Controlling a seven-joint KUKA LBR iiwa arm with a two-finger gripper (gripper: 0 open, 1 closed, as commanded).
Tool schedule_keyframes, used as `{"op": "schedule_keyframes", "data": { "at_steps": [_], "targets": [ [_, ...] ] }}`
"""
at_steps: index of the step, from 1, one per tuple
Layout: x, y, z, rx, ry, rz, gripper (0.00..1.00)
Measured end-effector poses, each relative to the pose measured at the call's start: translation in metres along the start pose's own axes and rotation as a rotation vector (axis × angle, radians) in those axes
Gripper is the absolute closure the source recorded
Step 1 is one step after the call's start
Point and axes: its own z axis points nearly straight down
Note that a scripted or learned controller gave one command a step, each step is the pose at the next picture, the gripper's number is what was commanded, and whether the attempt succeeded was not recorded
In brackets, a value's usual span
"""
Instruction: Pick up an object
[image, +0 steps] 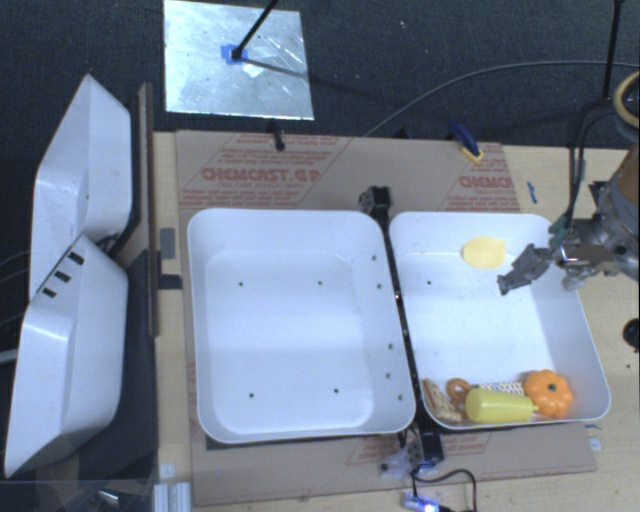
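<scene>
2 bins side by side; right bin (575, 335) holds disc (484, 252) at back, pumpkin (548, 391), pretzel (458, 390) at front.

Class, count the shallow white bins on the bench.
2: the left bin and the right bin, side by side, rims meeting mid-bench. None seem hidden.

Arm reaching in from right, wrist low, fingers (524, 268) pointing left
</scene>
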Motion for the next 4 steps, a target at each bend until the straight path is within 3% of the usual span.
{"op": "schedule_keyframes", "data": {
  "at_steps": [1, 2, 4],
  "targets": [
    [0.005, -0.010, -0.006, 0.006, 0.000, 0.003, 0.00],
    [0.034, -0.010, -0.018, 0.006, 0.000, 0.001, 0.00],
    [0.021, -0.001, -0.030, 0.007, 0.000, 0.004, 0.00]
  ]
}}
